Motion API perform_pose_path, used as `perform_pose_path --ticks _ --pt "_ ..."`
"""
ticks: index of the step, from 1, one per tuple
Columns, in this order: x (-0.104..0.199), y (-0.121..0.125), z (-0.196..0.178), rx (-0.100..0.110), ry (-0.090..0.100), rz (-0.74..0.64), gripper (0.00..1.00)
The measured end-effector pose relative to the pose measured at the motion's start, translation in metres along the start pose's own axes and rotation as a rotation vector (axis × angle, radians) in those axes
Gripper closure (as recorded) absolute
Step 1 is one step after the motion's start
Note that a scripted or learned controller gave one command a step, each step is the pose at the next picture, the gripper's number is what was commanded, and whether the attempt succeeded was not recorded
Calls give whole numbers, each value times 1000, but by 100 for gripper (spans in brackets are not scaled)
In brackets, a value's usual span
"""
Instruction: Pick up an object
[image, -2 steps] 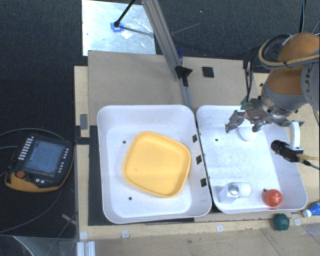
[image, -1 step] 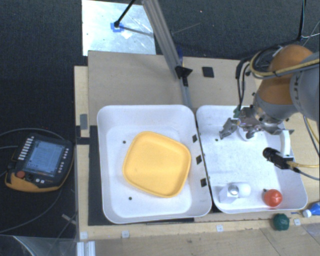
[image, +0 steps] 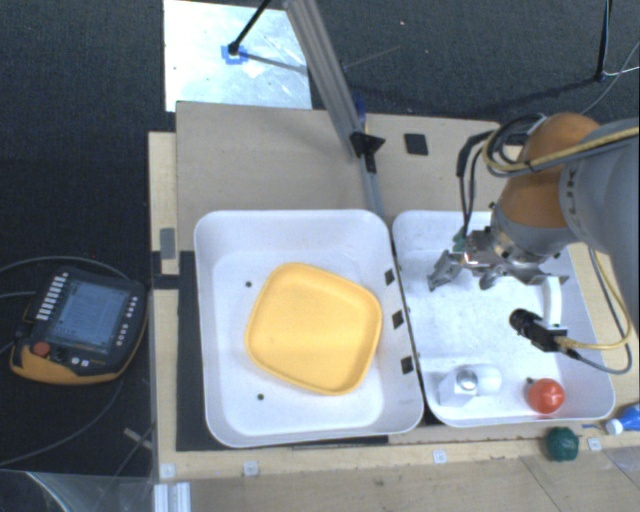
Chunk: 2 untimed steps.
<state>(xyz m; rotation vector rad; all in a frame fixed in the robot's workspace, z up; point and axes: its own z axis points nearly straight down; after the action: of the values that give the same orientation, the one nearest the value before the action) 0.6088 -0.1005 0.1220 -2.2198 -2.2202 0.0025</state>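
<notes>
Arm (image: 560, 190): enters from the right of the camera view and is positioned over the upper part of the right bin (image: 450, 335); the orange band sits above the wrist.

Jaws: positioned over the upper left area of the right bin, near the wall shared with the left bin (image: 215, 330); the two fingers (image: 442, 270) stand spread apart; bare white bin floor shows between them; nothing is held.

Right bin contents: a red ball (image: 545, 395) lies near the lower right corner; a small white and grey object (image: 468, 381) lies against the lower wall, to the left of the red ball and apart from it; its kind cannot be told; both items are well apart from the jaws.

Left bin contents: a yellow square plate (image: 313, 327) with rounded corners lies flat at the centre, turned slightly out of line with the bin walls; it touches no wall.

Tabletop (image: 260, 150): a green ball (image: 562, 444) rests outside the right bin, just below its lower right corner.

Floor: a handheld control unit (image: 78, 325) with a screen lies to the left of the tabletop, with a cable attached.
</notes>
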Motion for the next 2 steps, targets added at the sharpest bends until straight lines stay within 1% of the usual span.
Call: perform_pose_path --ticks 1,2 --pt "0 0 33 -1 0 0 0" --pt "0 1 21 -4 0 1 100"
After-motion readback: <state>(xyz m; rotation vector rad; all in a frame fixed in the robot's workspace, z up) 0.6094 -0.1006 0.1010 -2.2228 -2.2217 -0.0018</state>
